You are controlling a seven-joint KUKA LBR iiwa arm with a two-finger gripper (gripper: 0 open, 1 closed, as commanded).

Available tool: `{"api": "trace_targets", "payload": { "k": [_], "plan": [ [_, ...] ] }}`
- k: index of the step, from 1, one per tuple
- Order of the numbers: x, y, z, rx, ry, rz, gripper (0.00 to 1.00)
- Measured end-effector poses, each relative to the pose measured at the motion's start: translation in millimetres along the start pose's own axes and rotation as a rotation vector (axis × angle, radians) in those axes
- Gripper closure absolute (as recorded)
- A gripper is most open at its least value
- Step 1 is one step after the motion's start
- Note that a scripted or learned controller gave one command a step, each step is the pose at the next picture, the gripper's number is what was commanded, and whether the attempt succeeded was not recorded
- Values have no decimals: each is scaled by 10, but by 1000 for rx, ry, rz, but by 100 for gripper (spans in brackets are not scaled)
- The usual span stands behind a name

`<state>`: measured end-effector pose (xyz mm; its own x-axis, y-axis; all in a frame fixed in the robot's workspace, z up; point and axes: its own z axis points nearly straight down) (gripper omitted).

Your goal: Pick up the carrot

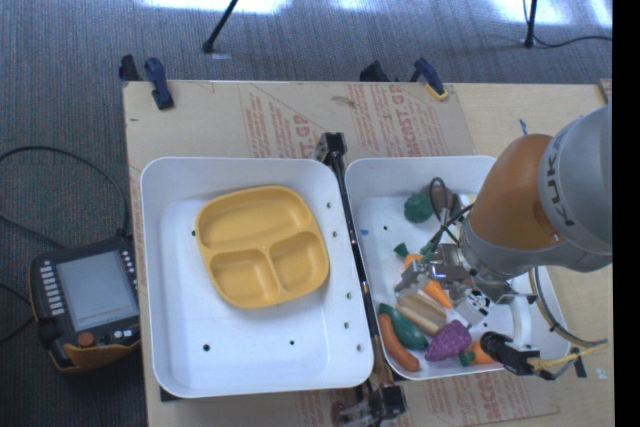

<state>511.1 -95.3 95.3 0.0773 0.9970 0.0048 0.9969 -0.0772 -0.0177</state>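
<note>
My gripper hangs low in the right bin, just above the carrot. I cannot tell whether it is wide or narrow.

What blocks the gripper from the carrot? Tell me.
Nothing visible lies between them. The gripper hangs low in the right bin, right beside the carrot. A tan block and a purple toy crowd the carrot's near side.
</note>
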Motion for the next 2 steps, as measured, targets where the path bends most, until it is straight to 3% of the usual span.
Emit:
{"api": "trace_targets", "payload": {
  "k": [1, 2],
  "plan": [
    [-23, 20, -131, -6, 0, 10, 100],
    [636, 579, -1329, -27, -1, 27, 100]
  ]
}}
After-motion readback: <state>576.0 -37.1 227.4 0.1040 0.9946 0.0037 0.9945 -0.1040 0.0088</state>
